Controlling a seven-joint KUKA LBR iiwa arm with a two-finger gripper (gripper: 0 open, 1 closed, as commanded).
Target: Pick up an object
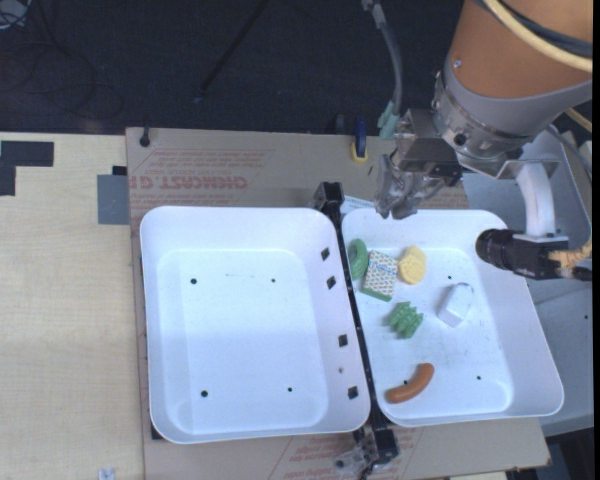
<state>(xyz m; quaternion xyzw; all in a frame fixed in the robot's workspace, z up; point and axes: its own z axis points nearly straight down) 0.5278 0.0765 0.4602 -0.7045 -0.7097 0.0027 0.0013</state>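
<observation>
Fingers (pixel 396 206): state indiscernible, above right bin (pixel 520 388) far rim. Yellow disc (pixel 412 265) just below; checkered block (pixel 380 274), green pieces (pixel 405 320) adjacent.

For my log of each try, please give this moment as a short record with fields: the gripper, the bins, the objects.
gripper: gripper above the far rim of the right bin, nothing seen between its fingers
left bin: white, shallow
right bin objects: green piece, checkered block, yellow round piece, white block, green spiky toy, orange sausage shape
task state: no object picked yet
</observation>
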